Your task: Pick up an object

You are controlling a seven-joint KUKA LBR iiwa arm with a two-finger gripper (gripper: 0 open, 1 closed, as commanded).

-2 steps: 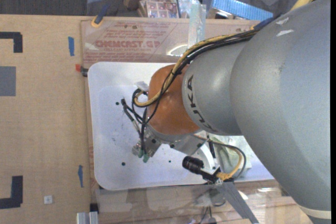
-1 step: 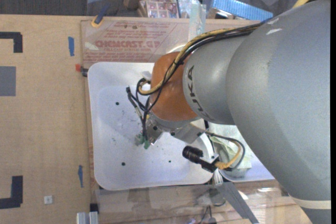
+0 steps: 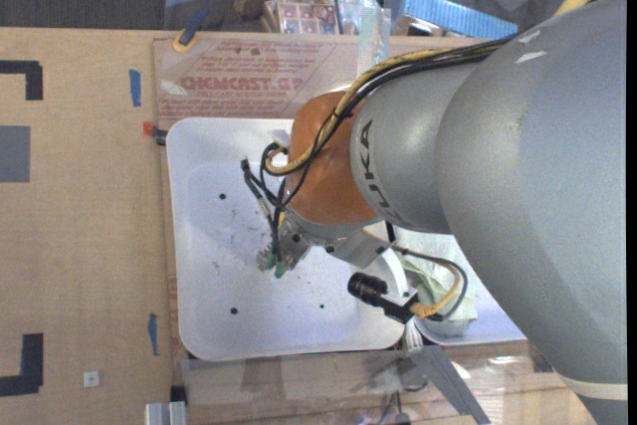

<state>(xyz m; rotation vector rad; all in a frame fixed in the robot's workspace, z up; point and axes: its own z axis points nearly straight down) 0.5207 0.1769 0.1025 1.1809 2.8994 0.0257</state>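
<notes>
The gripper (image 3: 276,261) dips toward six o'clock in the white bin (image 3: 204,314), apparently probing for an object, its grasp impossible to tell

1 camera looked down at a slant from above the bench, close enough that the grey arm (image 3: 518,174) crowded its right half. The pincer (image 3: 277,259) sat near centre, the white bin (image 3: 199,214) spreading left of it and floor clutter lying beyond.

Smooth satin-grey arm (image 3: 518,144), matt white plastic bin (image 3: 199,214)
</notes>
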